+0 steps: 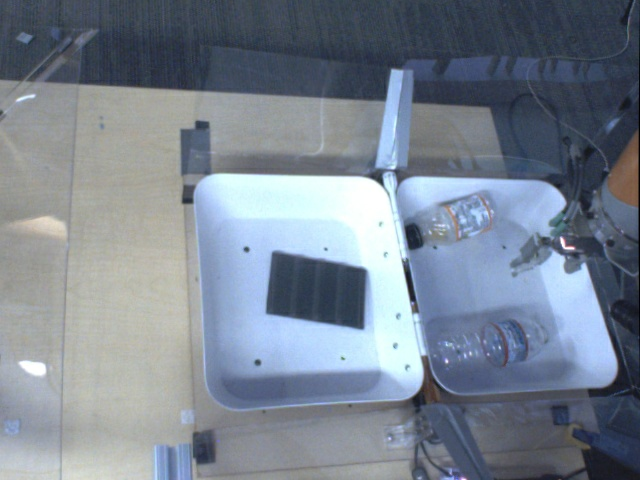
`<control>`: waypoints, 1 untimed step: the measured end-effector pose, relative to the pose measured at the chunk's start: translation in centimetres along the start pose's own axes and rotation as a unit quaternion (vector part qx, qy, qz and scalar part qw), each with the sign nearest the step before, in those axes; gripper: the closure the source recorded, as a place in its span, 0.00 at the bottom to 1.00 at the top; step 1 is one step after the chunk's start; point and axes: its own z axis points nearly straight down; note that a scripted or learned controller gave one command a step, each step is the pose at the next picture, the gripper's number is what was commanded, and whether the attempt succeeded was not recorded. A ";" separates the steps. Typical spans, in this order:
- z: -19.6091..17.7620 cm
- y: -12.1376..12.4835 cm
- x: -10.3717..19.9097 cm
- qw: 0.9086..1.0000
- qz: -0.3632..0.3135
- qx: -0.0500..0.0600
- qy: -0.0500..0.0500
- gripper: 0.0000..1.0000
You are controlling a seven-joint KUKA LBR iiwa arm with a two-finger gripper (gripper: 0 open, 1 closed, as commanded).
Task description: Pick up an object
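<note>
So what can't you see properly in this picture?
- Arm: cut off by the camera view's right edge.
- Bottle labels: too small and blurred to read.
- Lower bottle: clear plastic, so its outline fades into the right bin.

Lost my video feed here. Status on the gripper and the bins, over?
Gripper over right bin, nothing between fingers. Two clear bottles lying there: one far, one near. Dark pad in left bin.

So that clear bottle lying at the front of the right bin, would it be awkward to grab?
Probably somewhat. The bottle lies on its side, so a nudge from the gripper would likely roll it across the bin. It looks like thin clear plastic and mostly empty, so it is probably light and may dent or slip when squeezed.
</note>
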 end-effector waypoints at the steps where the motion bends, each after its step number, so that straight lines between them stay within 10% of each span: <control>1: 0.7 10.0 -1.0 0.994 0.105 -0.001 -0.001 0.00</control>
